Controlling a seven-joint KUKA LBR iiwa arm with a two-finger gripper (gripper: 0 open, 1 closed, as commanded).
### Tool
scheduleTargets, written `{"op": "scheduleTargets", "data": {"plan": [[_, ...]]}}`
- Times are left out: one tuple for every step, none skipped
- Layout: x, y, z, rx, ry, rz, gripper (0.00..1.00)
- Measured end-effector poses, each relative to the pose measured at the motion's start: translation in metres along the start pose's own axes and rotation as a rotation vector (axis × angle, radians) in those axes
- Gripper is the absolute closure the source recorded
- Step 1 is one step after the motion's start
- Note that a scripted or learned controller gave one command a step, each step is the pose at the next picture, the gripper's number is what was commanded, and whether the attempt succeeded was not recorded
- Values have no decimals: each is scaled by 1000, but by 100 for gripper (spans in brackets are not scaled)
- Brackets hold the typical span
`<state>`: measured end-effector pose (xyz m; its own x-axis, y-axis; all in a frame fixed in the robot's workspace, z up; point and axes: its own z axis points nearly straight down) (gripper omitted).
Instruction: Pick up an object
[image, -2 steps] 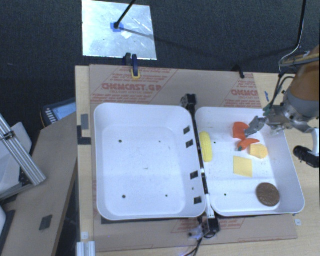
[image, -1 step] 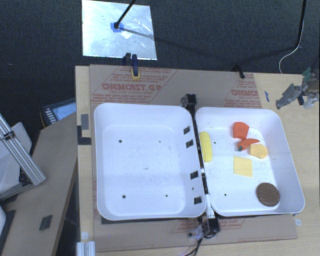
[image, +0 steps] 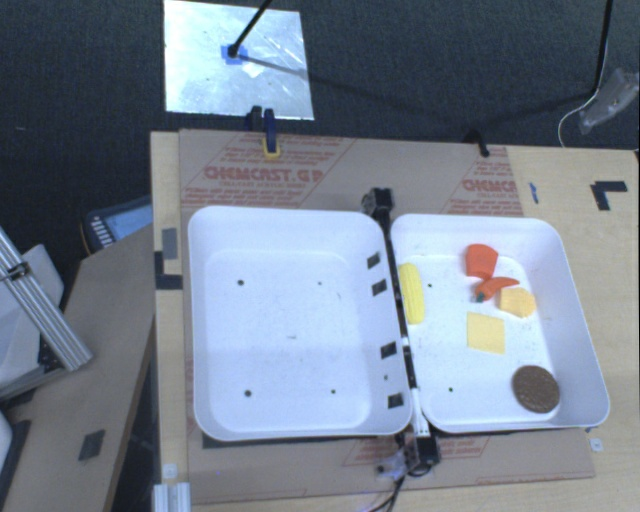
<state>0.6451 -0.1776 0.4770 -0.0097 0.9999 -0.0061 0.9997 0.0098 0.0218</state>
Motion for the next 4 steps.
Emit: {"op": "scheduleTargets", "data": {"plan": [[43, -25, -65, 11, 5, 0, 0], [40, -24, -71, 14, 3, 0, 100], [-31, 26, -58, 16, 1, 11, 100], [-29, 24, -58, 18, 4, 7, 100]]}}
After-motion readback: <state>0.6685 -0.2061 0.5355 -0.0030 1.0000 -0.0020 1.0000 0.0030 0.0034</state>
